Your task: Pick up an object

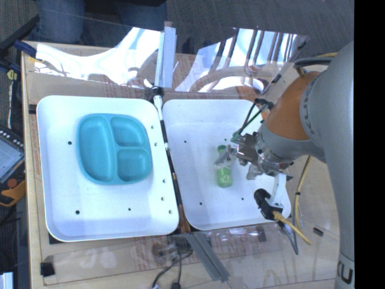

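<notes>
Low over the right bin point(198, 215), the pincer point(231, 156) sits just above and beside a small green object point(224, 176). Can't tell from this angle whether the pincer is apart, together, or clamped on anything; the wrist hardware blocks the tips. The green thing lies on the bin floor immediately below-left of the pincer, touching or nearly touching it; it doesn't read as lifted.

Judgement: step in hand is the grasp itself, lift not yet done.

To do it well:
- Centre the pincer over the green object before closing; right now it looks offset toward the object's upper end, so a close risks pinching an edge and flicking it away.
- Go down until the tips straddle it, not sit on top of it.
- Object looks small, rounded, maybe translucent plastic, so likely slippery. Close slowly, then lift straight up.
- Check it comes up with the pincer before moving off.

Farther out: cables point(251, 118) trail off the wrist behind the pincer; keep them out of the close. Well to the left, the other bin point(51, 179) holds a blue divided tray point(114, 147), not in play.
</notes>
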You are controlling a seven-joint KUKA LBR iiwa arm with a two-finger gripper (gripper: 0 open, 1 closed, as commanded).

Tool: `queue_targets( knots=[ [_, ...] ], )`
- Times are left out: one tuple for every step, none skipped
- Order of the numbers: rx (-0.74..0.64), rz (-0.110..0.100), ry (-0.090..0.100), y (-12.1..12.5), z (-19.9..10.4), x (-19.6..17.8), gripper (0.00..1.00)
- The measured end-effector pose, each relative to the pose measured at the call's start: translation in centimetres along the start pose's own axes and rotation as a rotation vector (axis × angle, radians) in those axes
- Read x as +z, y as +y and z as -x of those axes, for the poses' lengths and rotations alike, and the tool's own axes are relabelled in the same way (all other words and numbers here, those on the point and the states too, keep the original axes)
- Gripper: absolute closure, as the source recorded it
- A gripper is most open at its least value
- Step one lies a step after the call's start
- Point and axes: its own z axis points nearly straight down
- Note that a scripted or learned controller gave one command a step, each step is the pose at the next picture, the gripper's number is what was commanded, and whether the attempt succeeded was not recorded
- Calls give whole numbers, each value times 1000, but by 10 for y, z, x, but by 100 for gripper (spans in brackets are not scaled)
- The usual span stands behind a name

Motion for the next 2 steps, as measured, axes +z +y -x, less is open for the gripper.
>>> queue_targets(
  knots=[
    [-288, -2, 2, 24, 11, 76, 0],
    [-292, -7, 3, 23, 10, 68, 100]
  ],
)
